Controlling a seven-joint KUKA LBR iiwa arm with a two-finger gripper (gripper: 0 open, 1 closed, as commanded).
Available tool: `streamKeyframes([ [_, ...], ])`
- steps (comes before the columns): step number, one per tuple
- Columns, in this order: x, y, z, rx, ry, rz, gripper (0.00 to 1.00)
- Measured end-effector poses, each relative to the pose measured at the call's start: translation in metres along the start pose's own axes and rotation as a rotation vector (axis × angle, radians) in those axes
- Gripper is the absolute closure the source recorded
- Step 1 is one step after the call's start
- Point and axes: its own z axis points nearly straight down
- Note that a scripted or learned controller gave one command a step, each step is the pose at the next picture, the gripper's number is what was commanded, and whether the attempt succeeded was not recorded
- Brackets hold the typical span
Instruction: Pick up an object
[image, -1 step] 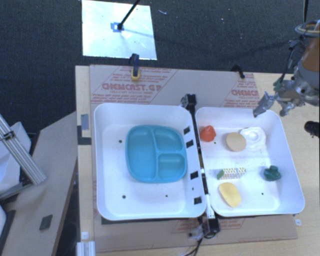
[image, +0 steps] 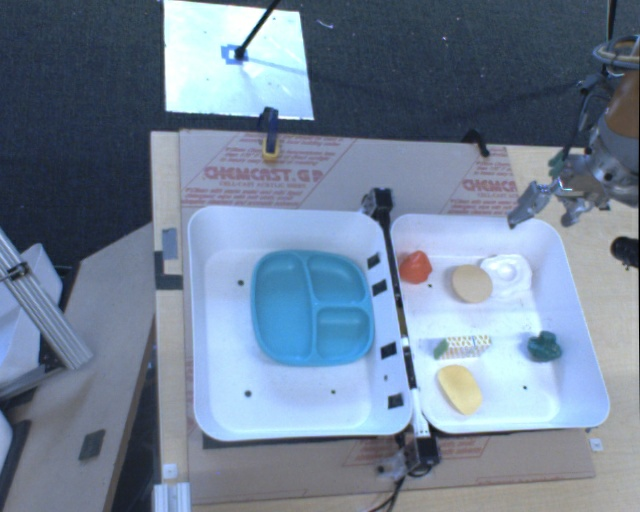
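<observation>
The right bin (image: 575, 300) holds several small items: a red-orange piece (image: 415, 266), a tan round piece (image: 472, 283) touching a white piece (image: 505, 270), a small corn cob (image: 463, 346), a dark teal piece (image: 543, 346) and a yellow oval (image: 460, 388). My gripper (image: 549, 211) hovers over the bin's far right corner, above and behind the white piece. Its fingers stand open with nothing between them.
A blue divided plate (image: 312, 306) lies in the left bin (image: 215, 300). A black divider (image: 392, 300) runs between the bins. A yellow clamp (image: 270, 150) sits at the bench's back edge, beyond it a shiny sheet (image: 238, 60).
</observation>
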Motion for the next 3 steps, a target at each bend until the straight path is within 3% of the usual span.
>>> streamKeyframes([
  [3,-0.008,-0.008,0.135,0.001,0.000,0.002,0.00],
])
